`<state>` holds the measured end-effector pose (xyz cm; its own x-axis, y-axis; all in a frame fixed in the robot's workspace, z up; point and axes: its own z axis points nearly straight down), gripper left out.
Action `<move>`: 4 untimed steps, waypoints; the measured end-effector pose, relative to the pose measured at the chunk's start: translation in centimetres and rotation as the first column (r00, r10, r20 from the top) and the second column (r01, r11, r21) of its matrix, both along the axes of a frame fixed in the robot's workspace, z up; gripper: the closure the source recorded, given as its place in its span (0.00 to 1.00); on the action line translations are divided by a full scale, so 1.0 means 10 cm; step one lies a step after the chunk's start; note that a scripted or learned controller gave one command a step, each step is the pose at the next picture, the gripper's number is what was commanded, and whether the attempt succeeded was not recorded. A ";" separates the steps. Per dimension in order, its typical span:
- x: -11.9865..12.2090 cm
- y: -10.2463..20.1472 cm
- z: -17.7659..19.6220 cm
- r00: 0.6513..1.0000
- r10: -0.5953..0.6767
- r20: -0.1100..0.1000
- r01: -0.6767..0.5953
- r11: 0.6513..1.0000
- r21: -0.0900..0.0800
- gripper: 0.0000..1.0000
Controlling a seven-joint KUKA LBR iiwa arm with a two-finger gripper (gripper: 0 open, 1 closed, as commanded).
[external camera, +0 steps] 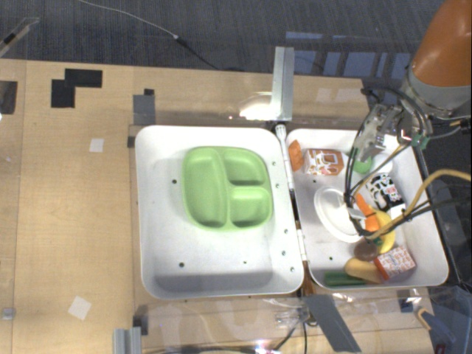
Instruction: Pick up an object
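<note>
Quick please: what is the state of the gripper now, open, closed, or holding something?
Gripper: low over the pile of small items in the right bin; open or closed cannot be told, and no item is visibly held.

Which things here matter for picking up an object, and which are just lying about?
For the job:
gripper, over the right bin
orange carton
white plate
banana
small red box

Lying about:
green divided tray in the left bin
wooden bench
black cable
</note>
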<state>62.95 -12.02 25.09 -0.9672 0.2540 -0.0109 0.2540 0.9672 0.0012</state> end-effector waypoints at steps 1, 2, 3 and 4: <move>0.21 -0.50 0.36 0.996 0.088 0.000 -0.088 0.996 -0.002 1.00; 0.28 -0.84 0.66 0.964 0.266 -0.002 -0.266 0.964 -0.003 1.00; -0.76 -0.86 0.09 0.773 0.634 -0.008 -0.634 0.773 -0.001 1.00; 0.42 -0.82 0.30 0.694 0.720 -0.004 -0.720 0.694 -0.003 1.00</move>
<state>67.11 -20.22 28.06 -0.8542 -0.5200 -0.0078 -0.5199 0.8542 -0.0026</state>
